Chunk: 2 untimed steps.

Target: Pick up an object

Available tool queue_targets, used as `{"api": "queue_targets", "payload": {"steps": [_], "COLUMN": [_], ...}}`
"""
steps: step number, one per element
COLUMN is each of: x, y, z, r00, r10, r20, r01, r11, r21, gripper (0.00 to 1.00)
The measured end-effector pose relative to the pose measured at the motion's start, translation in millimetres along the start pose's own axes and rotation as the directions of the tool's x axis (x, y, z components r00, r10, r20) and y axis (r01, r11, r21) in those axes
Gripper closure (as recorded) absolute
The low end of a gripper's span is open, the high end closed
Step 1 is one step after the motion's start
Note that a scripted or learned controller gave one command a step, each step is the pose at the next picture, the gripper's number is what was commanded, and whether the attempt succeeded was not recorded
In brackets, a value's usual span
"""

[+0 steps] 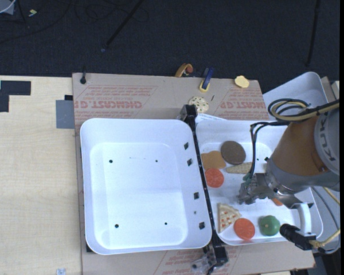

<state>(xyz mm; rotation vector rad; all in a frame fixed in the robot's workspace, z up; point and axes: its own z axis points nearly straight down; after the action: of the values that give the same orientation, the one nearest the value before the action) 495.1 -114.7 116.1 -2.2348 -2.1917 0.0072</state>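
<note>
The right bin [209,132] holds several toy foods: a brown round disc [233,152], an orange-tan slab [212,160], a red-orange round piece [214,179], a pizza-like wedge [226,215], a red tomato [244,228], a green round piece [269,225] and a pale strip [239,168]. My gripper [247,194] hangs low over the middle of this bin, right of the red-orange piece and above the wedge. The grey arm with its orange band [295,150] comes in from the right and covers the bin's right part.
The left bin [97,132] lies beside it, split off by a black divider [196,171]. On the cardboard behind the bins sit a cookie-like piece [199,103], a yellow piece [242,82], a blue and yellow clip [206,79] and an orange ring [184,70].
</note>
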Motion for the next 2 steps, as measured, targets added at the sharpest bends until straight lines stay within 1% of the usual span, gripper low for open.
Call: {"api": "queue_targets", "payload": {"steps": [1,2], "x": [34.2,-7.7], "y": [121.5,62.8], "z": [26.5,27.5], "r00": [1.000,1.000], "r10": [-0.026,-0.016], "r20": [0.006,0.005], "r01": [0.026,0.016], "r11": [0.999,1.000], "r21": [-0.019,-0.006], "gripper": [1.00,1.00]}}
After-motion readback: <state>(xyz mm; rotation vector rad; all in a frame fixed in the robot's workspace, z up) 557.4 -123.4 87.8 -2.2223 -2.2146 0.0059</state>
